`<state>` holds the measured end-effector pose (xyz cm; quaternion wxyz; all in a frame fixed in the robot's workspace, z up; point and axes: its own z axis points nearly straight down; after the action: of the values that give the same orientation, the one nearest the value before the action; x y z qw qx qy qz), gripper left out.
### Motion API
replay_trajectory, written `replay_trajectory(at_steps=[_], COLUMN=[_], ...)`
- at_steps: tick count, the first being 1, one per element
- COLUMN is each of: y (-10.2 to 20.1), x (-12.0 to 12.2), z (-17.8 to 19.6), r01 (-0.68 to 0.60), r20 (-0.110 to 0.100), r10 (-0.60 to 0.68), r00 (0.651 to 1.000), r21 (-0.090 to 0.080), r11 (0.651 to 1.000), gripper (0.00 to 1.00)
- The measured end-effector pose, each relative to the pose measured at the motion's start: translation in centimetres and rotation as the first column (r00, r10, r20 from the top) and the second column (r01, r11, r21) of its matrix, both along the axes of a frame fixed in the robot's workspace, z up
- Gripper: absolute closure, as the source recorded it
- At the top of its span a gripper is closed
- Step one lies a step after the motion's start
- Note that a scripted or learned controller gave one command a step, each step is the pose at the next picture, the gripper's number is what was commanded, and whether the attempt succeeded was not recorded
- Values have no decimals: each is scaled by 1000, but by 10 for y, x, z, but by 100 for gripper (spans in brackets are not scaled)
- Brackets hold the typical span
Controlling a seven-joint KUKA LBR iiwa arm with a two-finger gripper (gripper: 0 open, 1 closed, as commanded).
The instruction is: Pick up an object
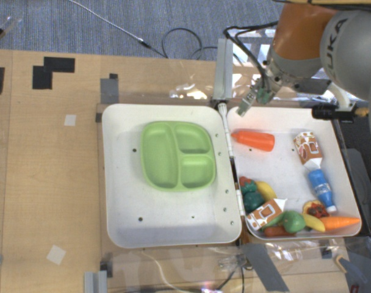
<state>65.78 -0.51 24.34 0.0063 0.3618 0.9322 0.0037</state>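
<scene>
Here, my fingers (pixel 249 102) hang above the right bin's (pixel 283 163) far-left corner, whether open or closed I cannot tell, just beyond the orange carrot (pixel 254 140), the nearest thing, lying apart and easy to reach.

arm (pixel 332 35) runs off the top and right edges, so most of it's cut. gripper (pixel 254 97) is a blur. toys piled in the right bin's (pixel 283 163) near corner overlap, hiding parts.
</scene>
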Motion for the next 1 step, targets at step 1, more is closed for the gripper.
replay_trajectory(at_steps=[1], y=[19], x=[4], z=[34], r01=[37], r20=[-3], r10=[-37], r00=[999], r21=[-1], r11=[999], gripper=[100])
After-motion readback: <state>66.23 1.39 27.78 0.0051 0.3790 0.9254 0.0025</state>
